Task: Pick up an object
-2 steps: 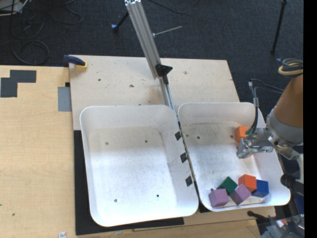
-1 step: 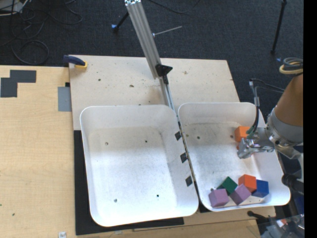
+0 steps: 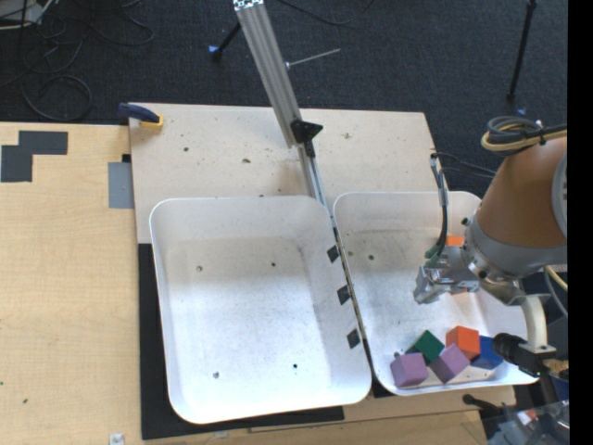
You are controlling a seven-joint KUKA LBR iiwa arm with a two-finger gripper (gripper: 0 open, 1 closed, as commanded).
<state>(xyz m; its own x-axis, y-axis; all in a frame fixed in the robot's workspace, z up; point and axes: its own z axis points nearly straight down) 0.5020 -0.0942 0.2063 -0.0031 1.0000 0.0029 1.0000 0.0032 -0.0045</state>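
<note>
Hanging over the middle of the right bin [image 3: 389, 221], the gripper [image 3: 434, 286] points down and toward the divider side, its metal fingers close together with nothing visible between them, though how far apart they stand cannot be told from this angle. Behind it the arm's orange band [image 3: 523, 197] and grey wrist rise out toward the right edge of the bench. The right bin holds a small cluster of blocks gathered in its near corner: a green block [image 3: 428, 345], an orange-red block [image 3: 464, 340], a blue block [image 3: 487, 354], and two purple blocks, one [image 3: 408, 369] nearest the bin's front wall and the other [image 3: 450, 362] just beside it. These blocks lie nearer the camera than the gripper, apart from it, with bare bin floor between the fingertips and the green block. A small orange piece [image 3: 455, 242] shows just behind the gripper by the wrist. The left bin [image 3: 185, 221] sits touching the right one along a shared edge marked with small black tabs [image 3: 341, 293]. A slanted aluminium bar [image 3: 273, 68] rises from the far side of the bench above that shared edge. A blue-and-yellow clamp [image 3: 141, 114] rests at the bench's far left corner.
</note>
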